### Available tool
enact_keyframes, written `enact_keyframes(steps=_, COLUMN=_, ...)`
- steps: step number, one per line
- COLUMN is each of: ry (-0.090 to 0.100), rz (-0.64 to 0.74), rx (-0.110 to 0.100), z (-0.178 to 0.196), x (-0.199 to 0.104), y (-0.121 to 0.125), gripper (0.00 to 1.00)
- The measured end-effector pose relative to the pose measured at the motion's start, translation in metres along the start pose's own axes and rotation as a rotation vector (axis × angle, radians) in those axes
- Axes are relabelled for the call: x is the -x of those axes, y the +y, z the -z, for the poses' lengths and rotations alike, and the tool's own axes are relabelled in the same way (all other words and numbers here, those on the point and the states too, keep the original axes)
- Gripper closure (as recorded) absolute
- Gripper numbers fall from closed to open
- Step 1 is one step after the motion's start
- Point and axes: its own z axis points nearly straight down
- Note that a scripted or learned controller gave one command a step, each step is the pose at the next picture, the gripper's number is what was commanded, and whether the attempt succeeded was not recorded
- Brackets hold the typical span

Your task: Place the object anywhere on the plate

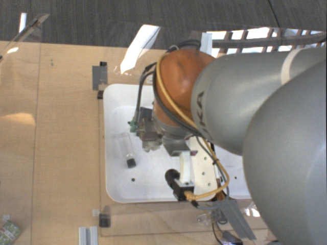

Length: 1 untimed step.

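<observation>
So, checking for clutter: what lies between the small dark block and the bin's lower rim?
The camera view shows one tiny dark speck on white floor between the small dark block and the bin's lower rim.

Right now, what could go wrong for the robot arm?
The arm hides much of the white bin, so the fixed camera may miss what happens underneath. The small dark object is tiny and sits apart from the gripper, so a grab could easily miss it. Loose yellow cables hang low and might snag.
</observation>
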Motion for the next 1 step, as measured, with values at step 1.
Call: enact_keyframes(steps=1, ry=0.003, rz=-0.146, rx=0.002, z=-0.1334, x=-0.0102, y=-0.0027, gripper=1.00)
